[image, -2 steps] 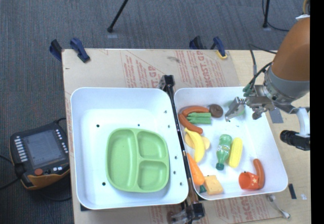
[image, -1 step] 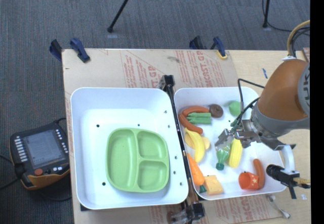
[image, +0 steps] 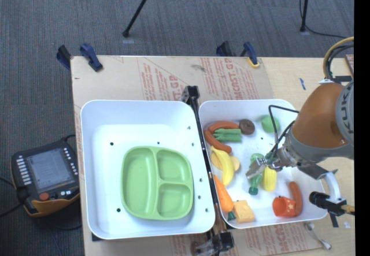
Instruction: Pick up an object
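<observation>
End effector (image: pixel 258 169) partly hides a green object (image: pixel 255 162); grip unclear.

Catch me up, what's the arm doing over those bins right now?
The arm's gripper is down in the right bin, among toy foods, right by a green item and a yellow corn. Whether it has hold of anything can't be told from this view. A banana, carrot and sausages lie nearby. The left bin holds a green divided plate.
</observation>
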